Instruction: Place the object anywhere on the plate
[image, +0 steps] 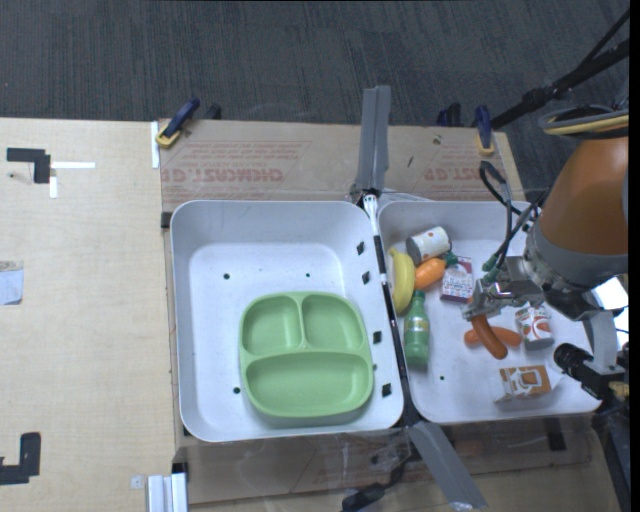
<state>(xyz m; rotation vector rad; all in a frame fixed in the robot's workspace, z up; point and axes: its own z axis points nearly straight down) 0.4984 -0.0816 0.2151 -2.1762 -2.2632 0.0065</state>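
A light green plate (303, 368) with three compartments lies in the left bin (200, 300), and nothing rests on it. My gripper (489, 303) hangs over the middle of the right bin (450, 395). It is just above the upper end of a red-orange sausage (490, 340) lying on the bin floor. The metal wrist parts hide whether it touches the sausage. The arm comes in from the right, its orange band above the bin's far right corner.
The right bin also holds a yellow banana (401, 280), an orange carrot (429, 273), a green bottle (415, 335), a white can (430, 242), a pink packet (457, 284), a small white-and-orange carton (536, 327) and an orange box (525, 382). A raised divider separates the bins.
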